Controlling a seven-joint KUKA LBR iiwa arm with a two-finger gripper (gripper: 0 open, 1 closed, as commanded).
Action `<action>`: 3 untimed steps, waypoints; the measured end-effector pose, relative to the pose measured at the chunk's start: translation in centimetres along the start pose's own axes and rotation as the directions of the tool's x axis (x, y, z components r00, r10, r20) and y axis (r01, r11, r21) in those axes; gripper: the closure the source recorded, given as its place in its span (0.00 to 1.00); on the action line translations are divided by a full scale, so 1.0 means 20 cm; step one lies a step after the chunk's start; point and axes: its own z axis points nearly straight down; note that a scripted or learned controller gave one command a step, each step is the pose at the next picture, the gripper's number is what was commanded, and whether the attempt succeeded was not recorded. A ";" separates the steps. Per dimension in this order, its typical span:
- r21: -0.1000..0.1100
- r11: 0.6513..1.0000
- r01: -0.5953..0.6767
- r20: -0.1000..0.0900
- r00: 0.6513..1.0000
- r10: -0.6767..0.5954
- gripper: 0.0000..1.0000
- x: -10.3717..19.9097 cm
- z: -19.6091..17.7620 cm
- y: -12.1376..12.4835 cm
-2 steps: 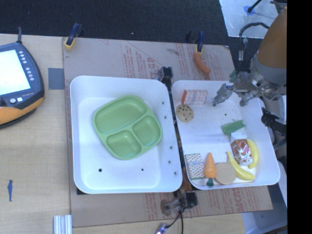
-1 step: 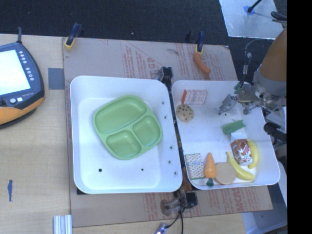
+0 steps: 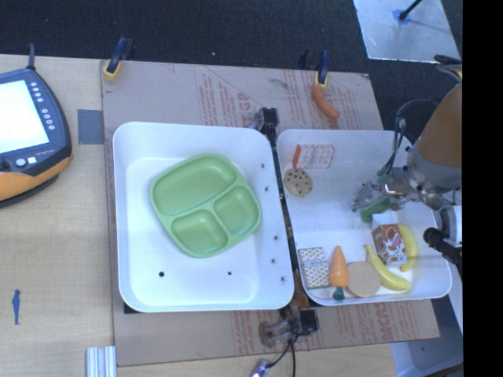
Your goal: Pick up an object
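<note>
My gripper (image 3: pixel 371 198) hangs low over the right side of the right bin (image 3: pixel 346 151), at the end of the arm coming in from the right. A small green object (image 3: pixel 377 209) lies directly below it, partly hidden by it; whether the two touch is unclear. In the same bin lie a round cookie (image 3: pixel 298 182), a red-and-white packet (image 3: pixel 315 156), a snack packet (image 3: pixel 388 244) resting on a banana (image 3: pixel 391 276), a carrot (image 3: pixel 338 266), a tan disc (image 3: pixel 364 280) and a small printed packet (image 3: pixel 313 267).
The left bin (image 3: pixel 134 210) holds a green divided plate (image 3: pixel 206 203). A control pendant (image 3: pixel 27 136) sits at the bench's far left. Clamps (image 3: pixel 116 57) and an orange item (image 3: pixel 325 102) lie along the back edge of the cardboard.
</note>
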 end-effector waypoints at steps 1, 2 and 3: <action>0.001 1.000 0.003 0.001 1.000 -0.003 1.00 0.00 -0.05 0.00; 0.002 1.000 0.004 0.002 1.000 -0.004 0.00 -0.01 -0.05 0.00; 0.000 1.000 0.001 -0.001 1.000 -0.001 0.00 0.19 0.00 -0.07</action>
